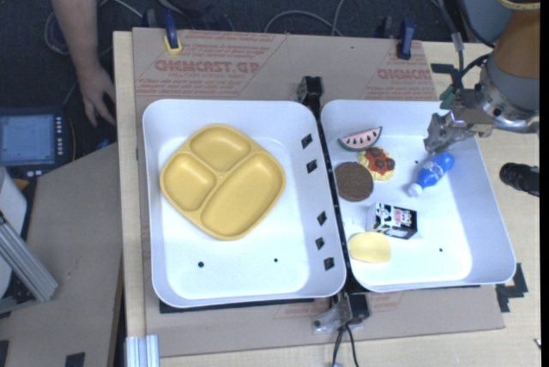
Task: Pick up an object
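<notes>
Pick not done: tool (pixel 443 136) sits low over the right bin (pixel 480 211), just above the blue bottle (pixel 431 171) lying there, possibly touching its top, jaw state can't tell, nothing visibly lifted yet.

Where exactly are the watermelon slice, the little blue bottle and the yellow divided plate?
watermelon slice (pixel 360 138), camera view, on its red flesh.
blue bottle (pixel 431 172), camera view, on the middle of its body.
yellow divided plate (pixel 244 189), camera view, on the floor of its largest compartment.
</notes>
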`<state>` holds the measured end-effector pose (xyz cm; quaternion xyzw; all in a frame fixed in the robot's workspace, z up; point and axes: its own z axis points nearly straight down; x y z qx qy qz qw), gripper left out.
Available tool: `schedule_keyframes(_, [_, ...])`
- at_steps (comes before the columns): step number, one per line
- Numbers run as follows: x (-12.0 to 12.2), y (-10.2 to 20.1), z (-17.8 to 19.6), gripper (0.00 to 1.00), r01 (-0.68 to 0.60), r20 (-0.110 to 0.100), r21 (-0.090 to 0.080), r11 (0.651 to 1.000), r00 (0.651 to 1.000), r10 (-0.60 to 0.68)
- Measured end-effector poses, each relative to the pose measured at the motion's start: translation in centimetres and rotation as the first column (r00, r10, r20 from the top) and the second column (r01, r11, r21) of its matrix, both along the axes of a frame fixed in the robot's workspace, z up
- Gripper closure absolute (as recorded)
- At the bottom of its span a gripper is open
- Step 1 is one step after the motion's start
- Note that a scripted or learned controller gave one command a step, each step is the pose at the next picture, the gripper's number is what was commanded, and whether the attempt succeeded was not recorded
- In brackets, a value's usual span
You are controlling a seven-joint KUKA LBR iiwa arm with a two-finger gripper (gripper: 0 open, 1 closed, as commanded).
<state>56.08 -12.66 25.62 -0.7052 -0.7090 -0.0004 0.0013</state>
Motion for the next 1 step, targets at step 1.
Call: schedule_keyframes(1, [-0.42, 4.68, -0.04, 1.0, 0.0, -0.001, 0.0, 1.0, 1.0, 0.0])
